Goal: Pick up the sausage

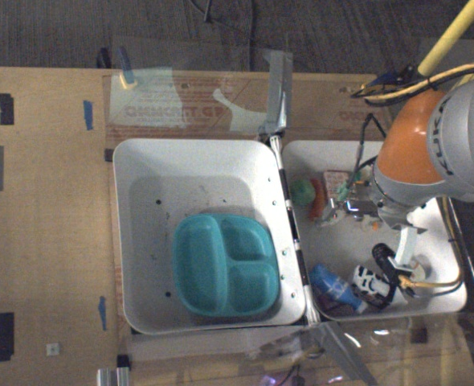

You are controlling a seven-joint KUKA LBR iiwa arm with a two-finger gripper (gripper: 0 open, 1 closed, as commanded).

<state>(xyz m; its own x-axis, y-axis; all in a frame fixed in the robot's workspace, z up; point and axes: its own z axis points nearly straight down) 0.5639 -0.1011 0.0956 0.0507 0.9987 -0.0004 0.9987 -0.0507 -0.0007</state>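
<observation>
Left bin [140,175] carries the teal divided plate [225,265]; the right bin [442,292] is where I'm working. My arm [426,147] hangs over the right bin, and it hides much of the floor there. My gripper [339,209] sits low by the sausage [323,193], a reddish-brown piece near the bin's left wall, just beside a green item [304,191]. It's blurred and partly covered. Whether I'm open, closed or holding it, I can't tell. A blue item [333,284] lies at the near edge.
</observation>
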